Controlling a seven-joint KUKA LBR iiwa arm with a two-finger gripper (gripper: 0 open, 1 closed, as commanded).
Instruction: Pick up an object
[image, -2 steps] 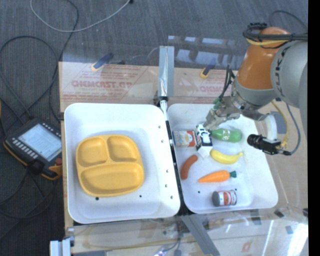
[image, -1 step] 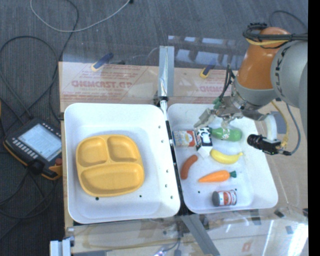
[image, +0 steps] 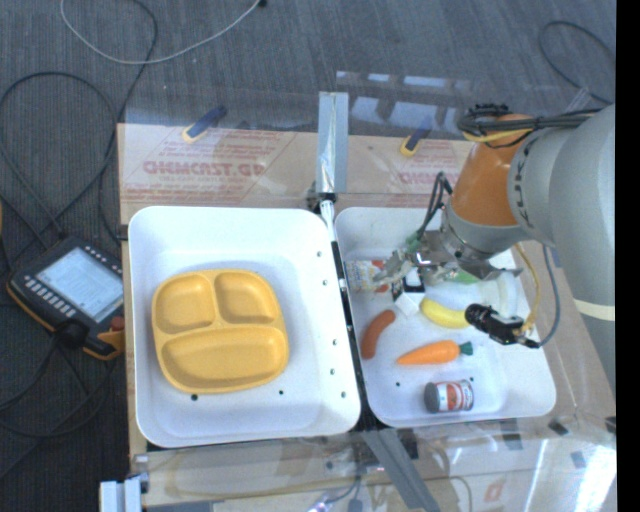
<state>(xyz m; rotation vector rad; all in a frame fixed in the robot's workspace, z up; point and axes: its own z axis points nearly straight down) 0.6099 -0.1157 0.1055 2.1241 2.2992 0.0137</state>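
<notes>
From my seat at the controls I take the right bin (image: 540, 400) as my landmark, since everything worth grasping lies in it. The arm comes in over its far right corner, orange band above the wrist, and the end effector (image: 415, 268) hangs low over the bin's upper middle, pointed toward the bin's left wall. I cannot tell from this slanted look down whether it is parted or closed; cables and wrist hardware crowd that spot, and I see nothing clearly caught in it.

Just beside it, toward the bin's upper left, lies a small packet (image: 365, 275) with red and green print, and I judge that to be the likeliest target given where the tool is aimed. Below the tool lies a banana (image: 443, 314), apart from it. Further down the bin sit a sausage (image: 377, 332) tilted against the left wall, a carrot (image: 433, 353) lying across the middle, and a can (image: 449, 396) on its side near the front edge. They are scattered loosely, well enough spread that each could be reached from above.

The left bin (image: 180, 225) holds a yellow divided tray (image: 219, 329), lying flat in its middle. A teach pendant (image: 68, 290) rests on the floor, well left of both bins.
</notes>
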